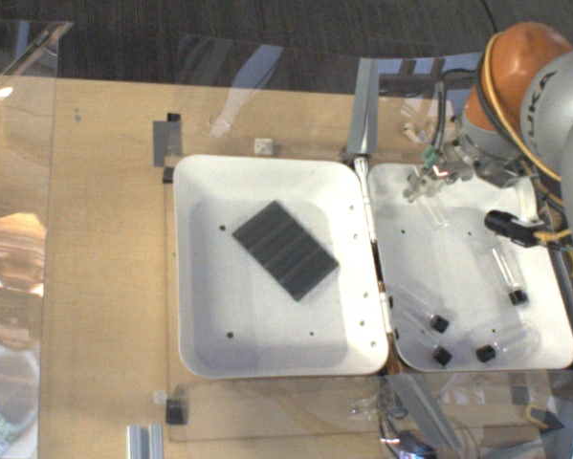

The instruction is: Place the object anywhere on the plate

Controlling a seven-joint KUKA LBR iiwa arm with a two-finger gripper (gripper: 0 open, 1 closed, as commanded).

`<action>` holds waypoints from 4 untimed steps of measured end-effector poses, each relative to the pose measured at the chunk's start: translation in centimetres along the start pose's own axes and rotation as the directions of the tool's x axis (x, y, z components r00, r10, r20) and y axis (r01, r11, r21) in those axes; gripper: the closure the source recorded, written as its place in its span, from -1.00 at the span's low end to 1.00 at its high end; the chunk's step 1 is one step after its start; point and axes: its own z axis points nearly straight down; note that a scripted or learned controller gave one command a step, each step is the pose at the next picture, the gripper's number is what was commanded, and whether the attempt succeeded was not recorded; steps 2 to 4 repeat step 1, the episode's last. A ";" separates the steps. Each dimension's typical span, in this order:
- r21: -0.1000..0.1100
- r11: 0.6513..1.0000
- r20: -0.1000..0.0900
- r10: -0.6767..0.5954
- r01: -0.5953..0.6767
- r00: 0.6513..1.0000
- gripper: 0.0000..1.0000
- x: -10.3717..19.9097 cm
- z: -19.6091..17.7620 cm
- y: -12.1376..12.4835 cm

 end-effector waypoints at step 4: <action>0.012 0.997 0.002 0.075 -0.075 0.997 1.00 -4.2 4.7 -1.6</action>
